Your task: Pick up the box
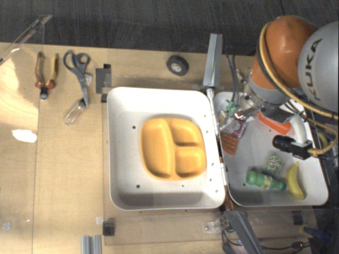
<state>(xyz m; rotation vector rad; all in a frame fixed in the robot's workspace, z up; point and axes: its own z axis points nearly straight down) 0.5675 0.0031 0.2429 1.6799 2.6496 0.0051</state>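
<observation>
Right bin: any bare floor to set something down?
Bare patch between the box and the small can; another in the view's lower-left corner, beside the green bottle. Lower-right is crowded around the banana.

A yellow tray [173,147] sits in the left bin [123,142], scissors [79,74] and pliers [45,74] on the bench [63,168]

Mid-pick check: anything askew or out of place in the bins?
The brown box looks tilted against the left wall of the right bin, just below the pincer, rather than lying flat. The green bottle lies on its side beside the banana. Nothing looks spilled or broken.
</observation>
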